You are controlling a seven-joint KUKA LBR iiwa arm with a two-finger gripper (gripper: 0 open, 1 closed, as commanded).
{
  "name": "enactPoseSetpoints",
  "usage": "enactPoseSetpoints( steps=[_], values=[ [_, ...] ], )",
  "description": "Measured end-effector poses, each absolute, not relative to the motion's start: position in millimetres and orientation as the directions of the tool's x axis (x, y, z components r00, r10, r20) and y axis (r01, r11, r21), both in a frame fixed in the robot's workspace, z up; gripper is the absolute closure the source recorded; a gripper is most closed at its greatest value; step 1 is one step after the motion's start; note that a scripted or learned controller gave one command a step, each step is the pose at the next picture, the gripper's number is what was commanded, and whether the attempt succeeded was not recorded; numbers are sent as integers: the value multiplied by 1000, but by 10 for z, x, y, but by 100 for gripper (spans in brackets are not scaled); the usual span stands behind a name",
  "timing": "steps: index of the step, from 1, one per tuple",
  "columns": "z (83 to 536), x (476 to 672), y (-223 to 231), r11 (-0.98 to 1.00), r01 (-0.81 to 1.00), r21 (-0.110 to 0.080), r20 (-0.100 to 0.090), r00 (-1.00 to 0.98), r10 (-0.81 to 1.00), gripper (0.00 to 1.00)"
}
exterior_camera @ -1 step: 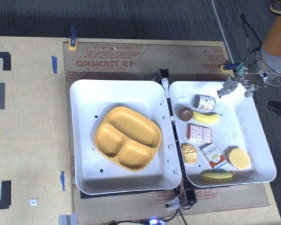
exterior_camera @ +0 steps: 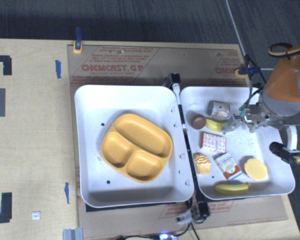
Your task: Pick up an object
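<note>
The right white bin (exterior_camera: 285, 186) holds several small objects. A silver can (exterior_camera: 219, 109) lies at the back, with a brown round piece (exterior_camera: 198, 120) and a small yellow item (exterior_camera: 215, 125) beside it. A red-and-white packet (exterior_camera: 213, 143) sits mid-bin, and a yellow corn-like piece (exterior_camera: 202, 163) lies by the left wall. A small carton (exterior_camera: 227, 165), a yellow disc (exterior_camera: 255, 169) and a banana (exterior_camera: 232, 187) are near the front. My gripper (exterior_camera: 244, 117) hangs over the back right of this bin, just right of the can and the small yellow item. Nothing shows in its grasp.
The left white bin (exterior_camera: 85, 104) holds a large yellow divided plate (exterior_camera: 135, 146). A black divider (exterior_camera: 184, 134) separates the two bins. The grey arm with its orange band (exterior_camera: 285, 84) covers the right bin's far right side. Cardboard lies under both bins.
</note>
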State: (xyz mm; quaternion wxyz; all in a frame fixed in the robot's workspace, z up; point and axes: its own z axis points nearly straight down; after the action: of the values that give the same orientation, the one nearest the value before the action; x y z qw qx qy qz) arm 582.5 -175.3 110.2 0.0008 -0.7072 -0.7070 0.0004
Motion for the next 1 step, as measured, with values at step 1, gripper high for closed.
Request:
enactPoseSetpoints(
  steps=[1],
  values=[
    [888, 5039, -1663, 0, 1000, 9, -1, 0, 1000, 0]
  ],
)
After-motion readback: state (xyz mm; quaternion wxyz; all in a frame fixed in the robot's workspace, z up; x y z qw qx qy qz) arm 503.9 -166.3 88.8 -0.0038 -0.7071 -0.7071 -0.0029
